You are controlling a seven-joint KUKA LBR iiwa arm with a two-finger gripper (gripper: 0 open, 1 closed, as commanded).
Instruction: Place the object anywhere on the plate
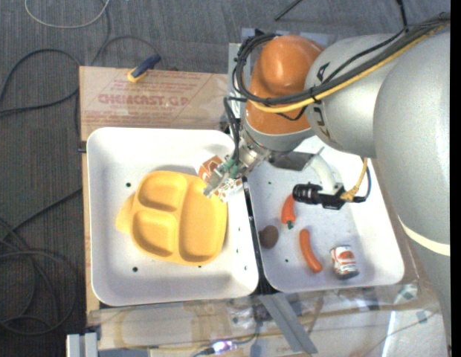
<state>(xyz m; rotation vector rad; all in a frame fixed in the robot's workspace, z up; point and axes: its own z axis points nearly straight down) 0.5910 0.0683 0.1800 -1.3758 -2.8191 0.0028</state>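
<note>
Watch out: gripper hangs over the yellow plate edge w/ a small thing by it. Can't tell its grip, so it could drop off.

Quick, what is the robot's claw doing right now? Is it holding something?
Gripper: above the yellow plate's upper right edge; open, shut or holding something cannot be told.
</note>
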